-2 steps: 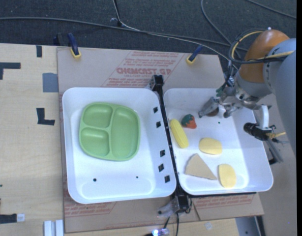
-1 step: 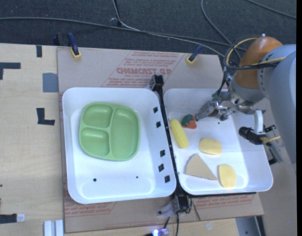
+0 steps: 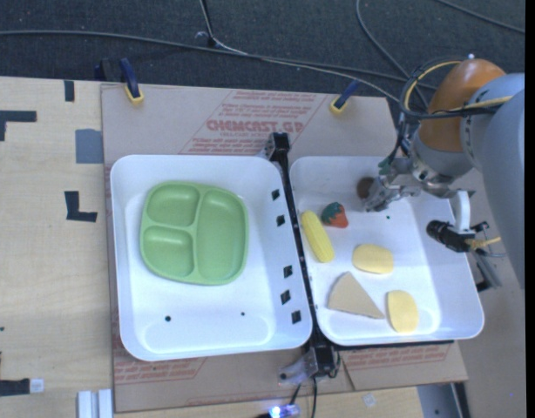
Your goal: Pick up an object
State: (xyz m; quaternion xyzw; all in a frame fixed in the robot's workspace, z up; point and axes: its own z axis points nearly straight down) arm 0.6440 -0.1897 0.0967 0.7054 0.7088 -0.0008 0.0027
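My gripper point(image 3: 382, 192) hangs low over the far part of the right bin point(image 3: 442, 273), reaching in from the right. A small dark brown object point(image 3: 367, 186) sits right at its tip, touching or nearly so; I cannot tell whether it is held. In the same bin lie a yellow corn cob point(image 3: 317, 236), a small red and green piece point(image 3: 335, 215), a yellow oval piece point(image 3: 373, 259), a tan wedge point(image 3: 353, 297) and another yellow oval point(image 3: 402, 311).
The left bin point(image 3: 206, 325) holds a green divided plate point(image 3: 195, 232). A black divider point(image 3: 289, 225) runs between the bins. Clamps point(image 3: 131, 84) pin the cardboard at the back. Cables cross the dark floor behind the bench.
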